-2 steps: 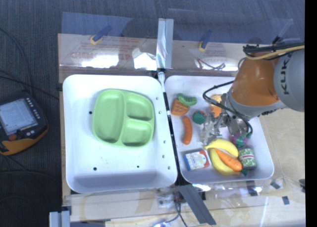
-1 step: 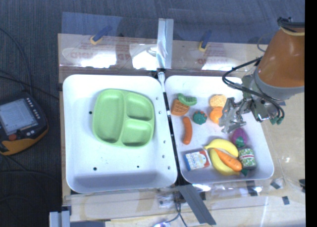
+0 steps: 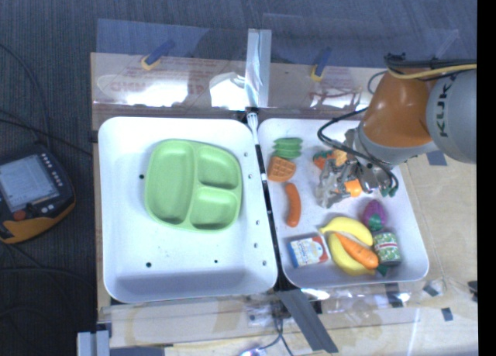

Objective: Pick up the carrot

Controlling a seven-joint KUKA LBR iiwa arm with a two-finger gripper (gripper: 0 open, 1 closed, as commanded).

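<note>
Carrot (image 3: 357, 250) lies in right bin (image 3: 415, 230), near front-right corner, resting across banana (image 3: 349, 240). Long axis runs diagonal: one end toward upper left over the banana's middle, other end toward lower right beside a green-labelled can (image 3: 387, 247). Which end is the tip is hard to tell; leaf end not made out. Gripper (image 3: 347, 180) is seen further back in same bin, well apart from carrot, below arm's orange band (image 3: 395, 110). Fingers are tangled w/ cables and small orange/green bits; opening can't be told, nor whether anything is gripped. Purple item (image 3: 374, 212) sits between gripper and can. Sausage (image 3: 293, 204), carton (image 3: 308, 250), waffle piece (image 3: 281, 168), green veg (image 3: 287, 146) occupy bin's left side. Left bin (image 3: 124, 269) carries green divided plate (image 3: 192, 184).
</note>
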